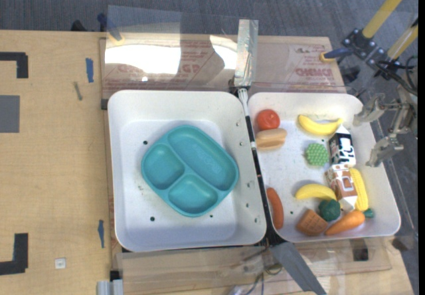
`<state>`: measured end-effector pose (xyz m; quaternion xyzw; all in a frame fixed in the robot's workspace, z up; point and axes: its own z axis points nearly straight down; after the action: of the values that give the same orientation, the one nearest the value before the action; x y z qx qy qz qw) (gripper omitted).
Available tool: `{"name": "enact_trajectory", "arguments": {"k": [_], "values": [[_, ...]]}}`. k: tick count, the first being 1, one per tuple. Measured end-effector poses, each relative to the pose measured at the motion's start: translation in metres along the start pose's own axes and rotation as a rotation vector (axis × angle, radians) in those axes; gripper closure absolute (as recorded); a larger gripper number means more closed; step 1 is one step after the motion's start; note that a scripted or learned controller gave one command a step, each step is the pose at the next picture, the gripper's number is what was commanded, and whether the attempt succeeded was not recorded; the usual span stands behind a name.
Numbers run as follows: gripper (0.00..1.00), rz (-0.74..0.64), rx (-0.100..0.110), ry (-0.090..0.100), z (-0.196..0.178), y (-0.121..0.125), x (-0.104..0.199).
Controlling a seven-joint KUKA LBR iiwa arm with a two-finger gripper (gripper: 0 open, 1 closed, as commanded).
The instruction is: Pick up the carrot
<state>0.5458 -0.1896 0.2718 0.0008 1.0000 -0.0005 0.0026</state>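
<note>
Carrot (346, 222) lies in the right bin (292, 164), down in its near right corner, tip pointing left and touching a dark green vegetable (329, 208). A brown cone (311, 222) sits just beside it on the left, and a corn cob (360, 189) lies just behind it. The left bin (126, 154) holds a teal divided plate (189, 169). The claw's state cannot be told.

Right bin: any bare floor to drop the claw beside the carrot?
Right bin: bare floor mid-left, bordered by hot dog, sausage and lower banana. Crowded at the near-right corner: carrot sits tight against the broccoli, cone and corn.
</note>
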Motion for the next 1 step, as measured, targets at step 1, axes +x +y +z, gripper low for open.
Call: {"name": "enact_trajectory", "arguments": {"k": [1], "values": [[0.00, -0.116, -0.005, 0.004, 0.0329, 0.1138, 0.0617]]}}
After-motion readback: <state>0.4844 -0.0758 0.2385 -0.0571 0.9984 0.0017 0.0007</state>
